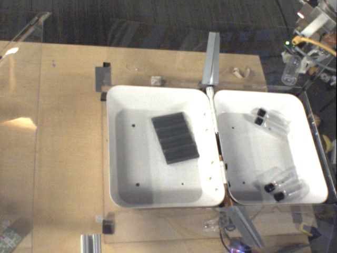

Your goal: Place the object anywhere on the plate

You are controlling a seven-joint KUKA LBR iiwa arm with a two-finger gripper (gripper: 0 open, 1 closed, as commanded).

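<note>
A dark grey ribbed plate (175,137) lies flat in the left bin (121,157), a little above its middle. Clear vials with black caps lie in the right bin (310,141): one (265,118) near the top and two (281,186) side by side at the bottom right. My gripper (301,49) is at the top right, beyond the right bin's far corner and away from the plate and the vials. A small clear tube-like thing (288,70) shows just below it; I cannot tell whether it is held.
A grey metal post (212,62) stands behind the seam between the bins. Small dark brackets (103,77) sit at the left bin's far and near corners. Wooden bench top (52,141) stretches to the left.
</note>
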